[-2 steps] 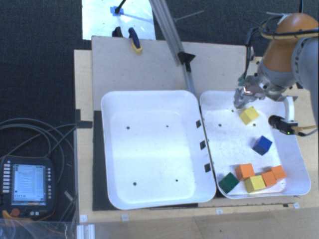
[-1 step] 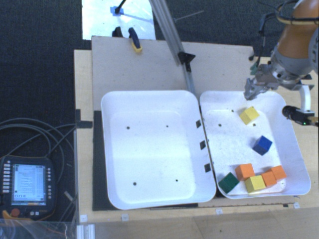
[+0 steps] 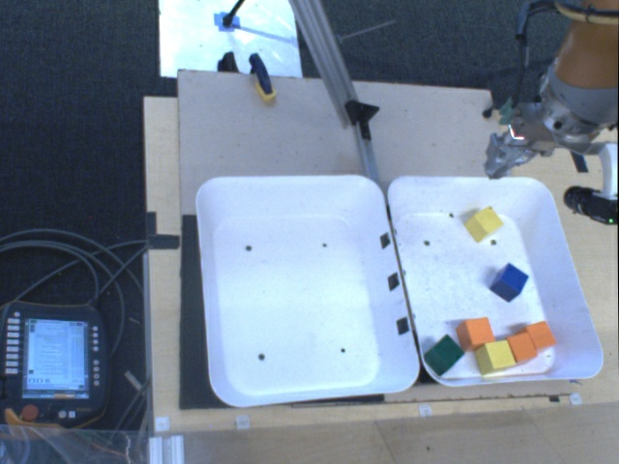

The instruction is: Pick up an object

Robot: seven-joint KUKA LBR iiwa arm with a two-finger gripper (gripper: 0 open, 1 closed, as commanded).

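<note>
Left bin (image 3: 290,196) on the table (image 3: 426,129). Right bin (image 3: 571,269) holds the blocks: green cube (image 3: 444,354) near-left, orange cube (image 3: 474,333), yellow cube (image 3: 484,223) far, blue cube (image 3: 509,281) mid. Hand (image 3: 503,155) sits above the bin's far rim, grip state unreadable, nothing visibly held.

Six small cubes inside the right bin (image 3: 571,259), right half of the frame. Yellow cube (image 3: 484,223) lying alone near the bin's upper middle, turned at an angle. Blue cube (image 3: 509,281) apart at mid-right. Clustered along the lower edge: green cube (image 3: 444,354), orange cube (image 3: 474,333), second yellow cube (image 3: 495,356), and two further orange cubes (image 3: 531,340) side by side.
</note>
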